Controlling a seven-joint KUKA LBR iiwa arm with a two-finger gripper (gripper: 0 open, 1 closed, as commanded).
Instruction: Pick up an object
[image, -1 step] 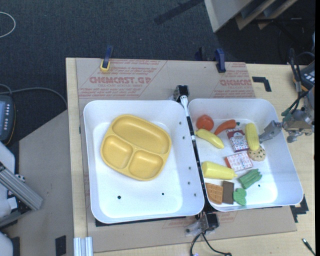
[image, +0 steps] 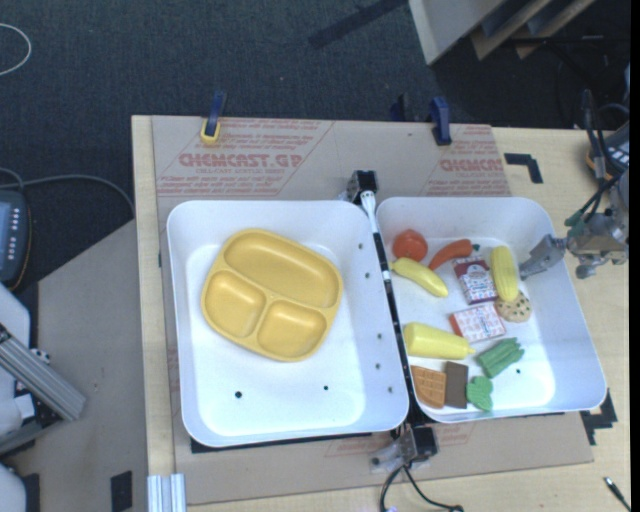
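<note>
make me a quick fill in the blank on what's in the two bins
1. The yellow tray lies in the ____ bin.
2. The tray has ____ compartments.
3. The banana lies in the ____ bin, near the divider.
4. The gripper hangs at the right bin's ____ edge.

Missing words: left; three; right; right

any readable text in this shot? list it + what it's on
"CHEMCAST G P": red print on the brown protective sheet behind the left bin; smaller lines under it blurred.
"CHEMCAST", partly cut off: same sheet behind the right bin.
Two red-and-white packets in the right bin: print too small to read.
</note>
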